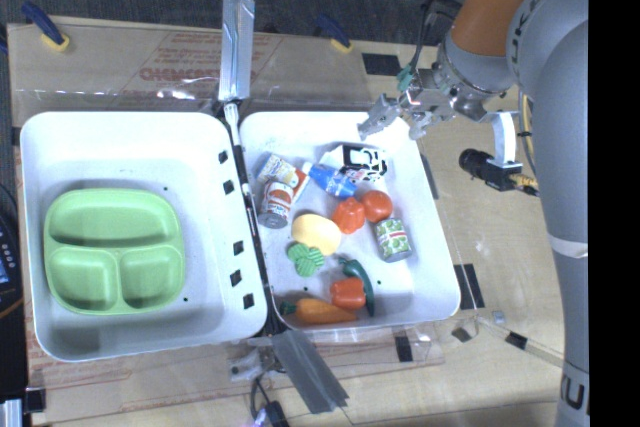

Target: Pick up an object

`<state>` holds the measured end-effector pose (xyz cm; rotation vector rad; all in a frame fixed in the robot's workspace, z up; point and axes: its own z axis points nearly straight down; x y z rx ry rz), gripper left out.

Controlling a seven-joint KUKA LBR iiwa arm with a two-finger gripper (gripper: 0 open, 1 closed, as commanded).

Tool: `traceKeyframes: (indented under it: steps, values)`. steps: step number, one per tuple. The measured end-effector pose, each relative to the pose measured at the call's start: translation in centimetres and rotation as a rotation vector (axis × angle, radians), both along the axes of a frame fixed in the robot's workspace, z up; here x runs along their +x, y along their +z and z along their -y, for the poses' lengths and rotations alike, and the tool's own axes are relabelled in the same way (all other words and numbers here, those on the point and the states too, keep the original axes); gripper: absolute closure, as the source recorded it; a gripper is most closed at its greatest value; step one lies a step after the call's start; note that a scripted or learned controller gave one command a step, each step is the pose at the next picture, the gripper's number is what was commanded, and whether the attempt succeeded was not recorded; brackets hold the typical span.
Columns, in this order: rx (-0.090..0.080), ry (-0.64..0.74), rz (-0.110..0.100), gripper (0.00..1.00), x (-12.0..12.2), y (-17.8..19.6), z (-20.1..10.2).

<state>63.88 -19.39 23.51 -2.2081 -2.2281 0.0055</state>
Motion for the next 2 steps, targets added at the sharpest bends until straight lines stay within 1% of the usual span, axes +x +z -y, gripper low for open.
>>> traceKeyframes:
  steps: [1, 2]
  values:
    - [-0.002, -0.109, 0.007, 0.00, 1.2, -10.4, 0.7]
    - [-0.017, -0.043, 0.060, 0.00, -2.7, -11.7, -0.2]
